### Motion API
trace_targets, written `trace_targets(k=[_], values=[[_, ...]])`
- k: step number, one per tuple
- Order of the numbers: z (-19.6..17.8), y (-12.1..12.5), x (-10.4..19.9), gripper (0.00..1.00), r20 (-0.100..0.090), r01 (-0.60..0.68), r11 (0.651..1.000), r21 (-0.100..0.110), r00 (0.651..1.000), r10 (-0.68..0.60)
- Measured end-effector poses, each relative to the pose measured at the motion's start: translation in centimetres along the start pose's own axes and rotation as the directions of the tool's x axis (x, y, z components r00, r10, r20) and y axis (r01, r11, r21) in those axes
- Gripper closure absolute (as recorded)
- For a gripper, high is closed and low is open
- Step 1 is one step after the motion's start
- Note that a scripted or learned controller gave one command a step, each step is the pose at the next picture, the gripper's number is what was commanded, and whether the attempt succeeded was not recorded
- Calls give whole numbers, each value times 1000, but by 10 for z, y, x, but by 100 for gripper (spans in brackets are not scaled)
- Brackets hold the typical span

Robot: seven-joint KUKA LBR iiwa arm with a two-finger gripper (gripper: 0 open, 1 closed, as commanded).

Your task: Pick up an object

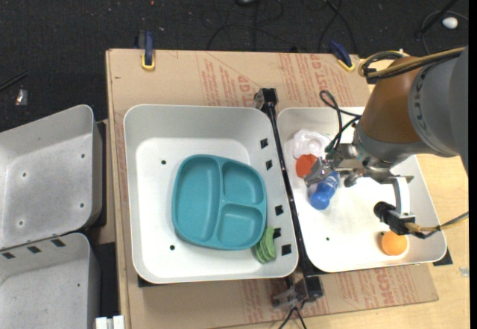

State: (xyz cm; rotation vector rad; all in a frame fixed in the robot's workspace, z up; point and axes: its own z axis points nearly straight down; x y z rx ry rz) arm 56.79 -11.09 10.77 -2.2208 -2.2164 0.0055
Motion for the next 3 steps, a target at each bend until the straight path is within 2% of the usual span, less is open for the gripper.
trace_targets(k=[1,2,3], values=[[17,0,0,0,0,1,1000,-2,1000,-1],[5,0,0,100,1,0,1000,-5,1000,0],[-55,1,8,100,1,5,1000,-11,1000,-5]])
